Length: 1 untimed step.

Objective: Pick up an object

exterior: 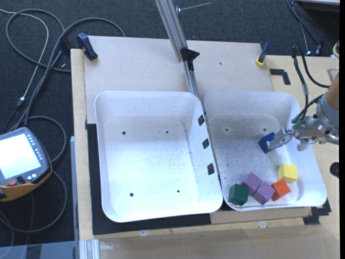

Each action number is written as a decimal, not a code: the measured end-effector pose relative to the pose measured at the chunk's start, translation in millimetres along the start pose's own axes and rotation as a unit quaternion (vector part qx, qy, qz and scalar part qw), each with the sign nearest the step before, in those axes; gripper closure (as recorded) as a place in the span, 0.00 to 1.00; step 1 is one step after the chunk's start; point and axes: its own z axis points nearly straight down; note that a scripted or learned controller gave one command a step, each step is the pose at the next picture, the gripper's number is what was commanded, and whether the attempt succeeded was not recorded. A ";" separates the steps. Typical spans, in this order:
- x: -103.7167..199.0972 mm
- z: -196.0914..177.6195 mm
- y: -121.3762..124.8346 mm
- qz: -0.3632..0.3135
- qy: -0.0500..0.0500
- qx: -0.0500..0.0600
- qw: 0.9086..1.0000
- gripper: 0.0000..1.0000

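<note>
A small blue block lies in the right white bin, towards its right side. My gripper reaches in from the right, and its tip is right against the blue block's right side. Whether the block is held cannot be made out. At the bin's front right there is a cluster: a yellow block, an orange block, two purple blocks and a green block.
The left white bin sits beside the right one, with a metal post rising from between them at the back. A teach pendant and cables lie on the floor at the left.
</note>
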 end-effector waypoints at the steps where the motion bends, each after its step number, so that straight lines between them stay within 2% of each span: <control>1: 17.5 117.8 24.7 -0.001 0.002 0.005 1.000 0.00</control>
